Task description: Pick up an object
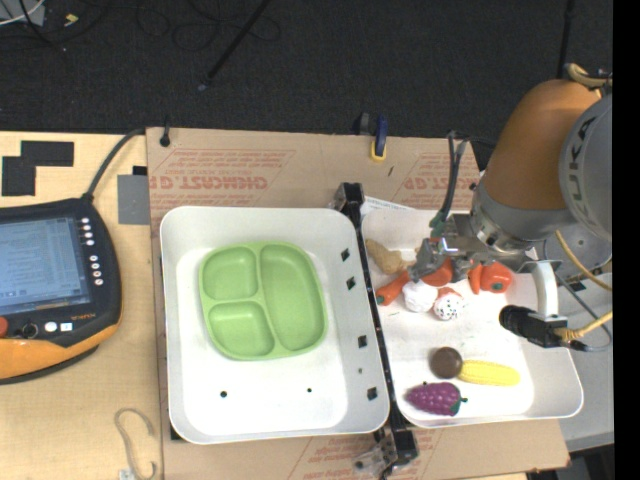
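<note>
Camera view, looking down at a slant. Two white bins side by side at frame centre and right. Left bin [180,268] holding a green divided plate [263,301], three compartments, nothing in them. Right bin [560,393] crowded with toy food: a tan piece [384,258] near the upper left corner, an orange carrot [392,290] just below it, a white ball [419,297] beside the carrot, a speckled white die [448,308] next to that, an orange-red tomato [489,278] further right. Lower down, a brown ball [445,361], a yellow corn cob [489,373] and purple grapes [434,399] close together.

Arm [545,158] reaching in from the right edge, gripper [437,261] low over the upper cluster, just above the white ball and carrot. Jaw opening impossible to judge here; nothing clearly seen between them.

At far left, a control tablet [45,283] on the bench.

Progress, as a judgement: approach apparently made, grasp unconfirmed, lift not yet done. Nothing raised off the bin floor.
</note>
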{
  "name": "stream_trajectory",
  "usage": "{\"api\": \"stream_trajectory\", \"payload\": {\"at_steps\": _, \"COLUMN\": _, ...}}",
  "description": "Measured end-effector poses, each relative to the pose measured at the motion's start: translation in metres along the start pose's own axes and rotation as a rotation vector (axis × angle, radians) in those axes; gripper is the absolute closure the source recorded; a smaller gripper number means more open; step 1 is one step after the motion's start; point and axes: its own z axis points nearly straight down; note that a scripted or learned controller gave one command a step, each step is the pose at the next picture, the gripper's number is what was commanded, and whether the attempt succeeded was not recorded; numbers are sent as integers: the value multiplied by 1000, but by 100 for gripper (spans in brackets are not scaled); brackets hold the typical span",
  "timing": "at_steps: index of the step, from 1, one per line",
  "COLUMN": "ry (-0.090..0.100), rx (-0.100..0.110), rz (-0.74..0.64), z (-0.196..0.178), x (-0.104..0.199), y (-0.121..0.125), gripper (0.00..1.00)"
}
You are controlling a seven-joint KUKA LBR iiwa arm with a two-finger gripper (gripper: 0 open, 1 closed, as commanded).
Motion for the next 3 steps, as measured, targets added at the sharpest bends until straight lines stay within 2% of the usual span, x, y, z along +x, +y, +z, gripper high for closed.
{"api": "stream_trajectory", "payload": {"at_steps": 1, "ry": -1, "rx": 0, "rz": 2, "z": 10, "x": 48, "y": 21, "gripper": 100}}
{"api": "stream_trajectory", "payload": {"at_steps": 2, "ry": 0, "rx": -1, "rz": 1, "z": -2, "x": 100, "y": 46, "gripper": 100}}
{"api": "stream_trajectory", "payload": {"at_steps": 3, "ry": 0, "rx": 0, "rz": 1, "z": 1, "x": 159, "y": 65, "gripper": 100}}
